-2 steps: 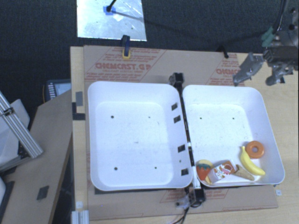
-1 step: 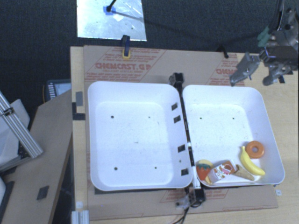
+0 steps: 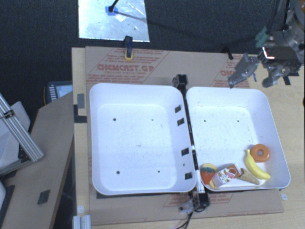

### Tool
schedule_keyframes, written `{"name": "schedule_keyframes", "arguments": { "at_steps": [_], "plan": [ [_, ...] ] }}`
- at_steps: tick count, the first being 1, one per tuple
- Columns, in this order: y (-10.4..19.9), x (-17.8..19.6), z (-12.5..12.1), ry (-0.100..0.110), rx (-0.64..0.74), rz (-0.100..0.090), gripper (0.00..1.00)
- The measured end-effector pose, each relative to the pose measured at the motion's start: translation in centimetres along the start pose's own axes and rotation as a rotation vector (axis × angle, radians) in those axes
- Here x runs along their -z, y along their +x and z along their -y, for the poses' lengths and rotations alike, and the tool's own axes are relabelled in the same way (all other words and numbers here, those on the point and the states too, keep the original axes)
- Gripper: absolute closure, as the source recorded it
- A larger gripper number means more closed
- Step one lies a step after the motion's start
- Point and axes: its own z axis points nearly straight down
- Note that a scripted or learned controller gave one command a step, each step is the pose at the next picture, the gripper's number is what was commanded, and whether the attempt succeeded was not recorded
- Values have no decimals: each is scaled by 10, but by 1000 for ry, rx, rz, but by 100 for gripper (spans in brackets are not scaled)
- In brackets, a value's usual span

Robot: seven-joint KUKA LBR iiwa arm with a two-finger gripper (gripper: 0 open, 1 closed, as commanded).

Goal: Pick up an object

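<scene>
Board reads "CHEMCAST GP" | claw spread, holding nothing | banana in right bin

Grey metallic end effector, two pale fingers, dark cables above.

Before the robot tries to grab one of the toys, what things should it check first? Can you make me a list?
1. Are there toys to grab? Ok: a banana, an orange ring, a tomato-like toy and a small packet lie in the right bin.
2. Is the gripper free of toys? Ok: the jaws stand apart with nothing between them.
3. Is the gripper over a toy? Not ok: it hangs above the bin's far edge, and the toys are in the near corner.
4. Is there room around each toy? Not ok: they are crowded together against the near wall.
5. Is the ring touching the banana? Cannot tell.
</scene>
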Motion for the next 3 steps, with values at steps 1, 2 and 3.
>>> {"name": "schedule_keyframes", "arguments": {
  "at_steps": [1, 2, 3],
  "plan": [
    [8, 0, 0, 0, 0, 0, 0],
    [15, 0, 0, 0, 0, 0, 0],
    [22, 0, 0, 0, 0, 0, 0]
  ]
}}
